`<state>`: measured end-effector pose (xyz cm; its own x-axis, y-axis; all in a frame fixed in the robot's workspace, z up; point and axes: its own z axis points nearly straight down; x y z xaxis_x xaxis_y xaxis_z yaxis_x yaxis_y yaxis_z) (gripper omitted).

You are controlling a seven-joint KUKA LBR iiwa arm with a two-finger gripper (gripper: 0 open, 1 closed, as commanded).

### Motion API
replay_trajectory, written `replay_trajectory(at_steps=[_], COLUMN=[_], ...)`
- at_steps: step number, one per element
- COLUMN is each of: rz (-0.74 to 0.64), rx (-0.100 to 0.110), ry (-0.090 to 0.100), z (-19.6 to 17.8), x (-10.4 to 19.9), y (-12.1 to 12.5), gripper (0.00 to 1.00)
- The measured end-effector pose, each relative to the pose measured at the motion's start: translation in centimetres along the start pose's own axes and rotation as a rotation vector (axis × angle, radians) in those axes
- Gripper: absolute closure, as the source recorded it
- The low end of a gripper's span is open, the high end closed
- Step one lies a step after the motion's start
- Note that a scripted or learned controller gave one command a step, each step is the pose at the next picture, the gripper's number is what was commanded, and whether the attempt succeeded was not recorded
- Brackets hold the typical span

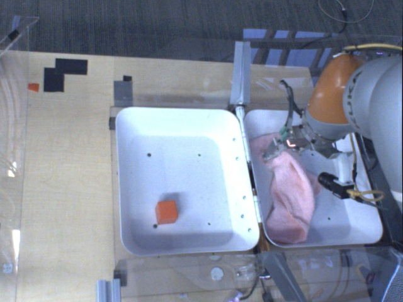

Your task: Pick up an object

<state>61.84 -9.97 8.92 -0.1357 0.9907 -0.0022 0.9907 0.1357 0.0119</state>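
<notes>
- Pink cloth [291,197] lies in the right bin [359,231], stretched from the bin's upper left down to its near wall, bunched and folded.
- I see the gripper [284,145] right at the cloth's upper end, low in the bin, touching or almost touching the fabric.
- Fingers: I cannot tell from this angle whether they're wide or narrow; the wrist and cabling hide them. I can't confirm cloth between them.
- Arm [371,99] reaches in from the right, orange band [330,90] above the wrist, over the right bin's far right part.
- Orange block [167,212] sits in the left bin [135,168], lower left area, well apart from the gripper and flat on the bin floor.
- Bins sit side by side on the wooden tabletop [63,181], walls touching or nearly so along the middle.
- Black marks [63,73] and a small orange tag [33,87] on the tabletop at far left.
</notes>
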Motion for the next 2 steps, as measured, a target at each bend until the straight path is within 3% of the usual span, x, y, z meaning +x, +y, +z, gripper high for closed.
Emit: replay_trajectory(at_steps=[1, 2], rz=[-0.077, -0.081], rx=[0.007, 0.001], ry=[0.001, 0.0], z=[0.1, 0.0], x=[0.0, -1.2], y=[5.3, -0.4], gripper=[0.0, 0.0])
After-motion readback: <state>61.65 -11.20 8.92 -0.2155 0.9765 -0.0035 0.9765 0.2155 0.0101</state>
